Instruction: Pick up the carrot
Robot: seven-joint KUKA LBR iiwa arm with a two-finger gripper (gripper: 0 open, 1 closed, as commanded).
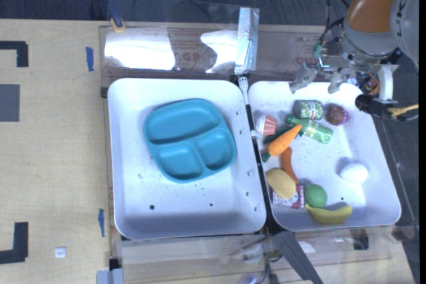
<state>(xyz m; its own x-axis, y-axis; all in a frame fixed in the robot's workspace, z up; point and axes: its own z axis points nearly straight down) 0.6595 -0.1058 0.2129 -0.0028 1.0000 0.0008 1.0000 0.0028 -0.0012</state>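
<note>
One carrot (285, 138) lies slantwise, leafy end lower-left, tip upper-right; one banana (329, 213), one egg (353, 172). My gripper (318, 80) hangs spread, grasping nothing.

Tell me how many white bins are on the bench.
2. The left bin holds a blue divided plate; the right bin holds the carrot and other toy foods.
</note>
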